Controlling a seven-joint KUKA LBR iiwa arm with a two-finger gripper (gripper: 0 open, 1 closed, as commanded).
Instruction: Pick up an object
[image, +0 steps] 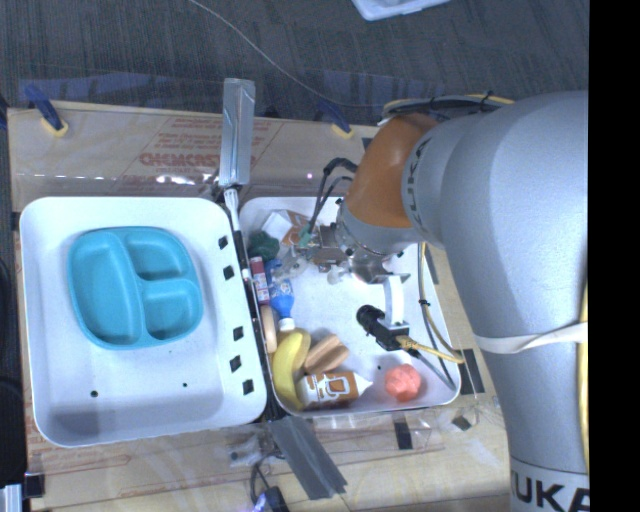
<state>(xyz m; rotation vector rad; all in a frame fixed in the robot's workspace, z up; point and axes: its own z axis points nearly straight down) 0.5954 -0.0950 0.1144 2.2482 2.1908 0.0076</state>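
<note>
The claw (322, 245) reached down into the upper part of the right bin (440, 392), near the frame's centre, under the arm's orange band (385, 185). Its tip sat among the clutter at the bin's upper left, close to a dark green item (264, 246); whether it was open or closed, or had hold of anything, could not be told. Along the lower part of that bin lay a yellow banana (289, 368), a tan bun-shaped piece (326, 352), a brown-labelled bottle (330, 389) on its side and a round pink-red fruit (404, 382), all apart from the claw. The left bin (60, 410) carried a blue divided tray (135, 285), at the frame's left.
</note>
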